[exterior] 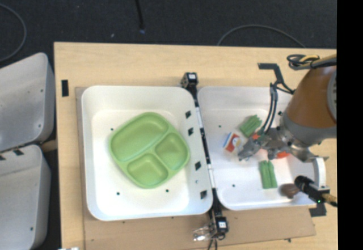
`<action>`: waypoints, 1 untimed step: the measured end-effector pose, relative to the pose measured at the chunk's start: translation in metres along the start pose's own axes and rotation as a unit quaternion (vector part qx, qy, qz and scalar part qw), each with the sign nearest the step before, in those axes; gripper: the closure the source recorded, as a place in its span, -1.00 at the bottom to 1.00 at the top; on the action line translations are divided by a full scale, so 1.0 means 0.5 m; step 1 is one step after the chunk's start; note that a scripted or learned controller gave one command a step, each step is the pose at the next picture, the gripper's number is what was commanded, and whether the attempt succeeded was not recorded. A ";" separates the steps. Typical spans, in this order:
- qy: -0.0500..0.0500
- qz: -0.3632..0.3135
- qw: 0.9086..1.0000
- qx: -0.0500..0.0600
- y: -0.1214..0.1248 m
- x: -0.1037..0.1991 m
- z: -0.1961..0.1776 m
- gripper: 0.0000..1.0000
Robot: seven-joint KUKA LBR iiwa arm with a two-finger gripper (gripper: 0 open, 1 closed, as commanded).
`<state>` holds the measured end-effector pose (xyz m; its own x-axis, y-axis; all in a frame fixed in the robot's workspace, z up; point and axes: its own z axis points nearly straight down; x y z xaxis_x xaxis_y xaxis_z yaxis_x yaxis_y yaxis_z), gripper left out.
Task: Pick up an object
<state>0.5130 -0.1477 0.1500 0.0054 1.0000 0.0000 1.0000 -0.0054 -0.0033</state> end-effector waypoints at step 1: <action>0.000 -0.001 1.000 0.000 -0.001 -0.002 0.105 -1.00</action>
<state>0.5125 -0.1485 0.0978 0.0037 1.0000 -0.0006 1.0000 -0.0037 -0.0029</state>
